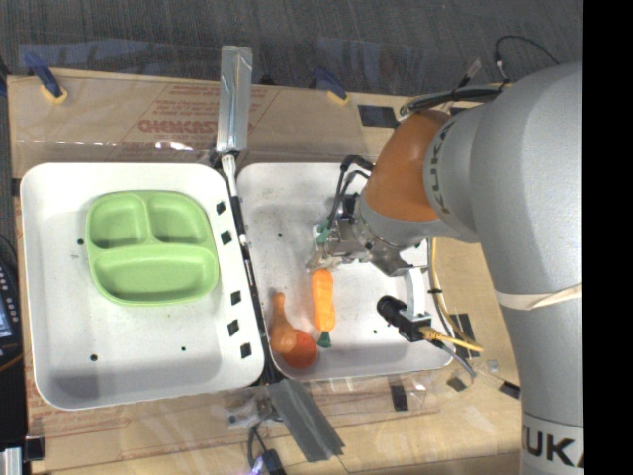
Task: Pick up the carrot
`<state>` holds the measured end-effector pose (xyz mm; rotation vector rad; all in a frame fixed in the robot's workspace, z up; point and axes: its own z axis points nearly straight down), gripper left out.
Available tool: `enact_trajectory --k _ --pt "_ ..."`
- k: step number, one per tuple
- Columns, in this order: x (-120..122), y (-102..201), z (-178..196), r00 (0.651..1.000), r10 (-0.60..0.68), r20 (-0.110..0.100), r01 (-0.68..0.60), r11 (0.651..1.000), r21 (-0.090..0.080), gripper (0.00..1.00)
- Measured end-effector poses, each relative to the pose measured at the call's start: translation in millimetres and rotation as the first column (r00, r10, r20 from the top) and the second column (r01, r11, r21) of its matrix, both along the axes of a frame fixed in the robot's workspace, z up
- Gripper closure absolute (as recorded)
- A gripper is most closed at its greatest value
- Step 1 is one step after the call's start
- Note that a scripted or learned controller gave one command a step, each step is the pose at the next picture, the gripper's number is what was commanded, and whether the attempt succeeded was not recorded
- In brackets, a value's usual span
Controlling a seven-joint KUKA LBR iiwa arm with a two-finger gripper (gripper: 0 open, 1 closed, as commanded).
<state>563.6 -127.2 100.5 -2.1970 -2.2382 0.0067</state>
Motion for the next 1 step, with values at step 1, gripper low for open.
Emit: enact_trajectory --k 1 --pt "-0.9 -18.7 55.1 0.992 -0.124 0.004 0.124 0.992 -0.001 1.00"
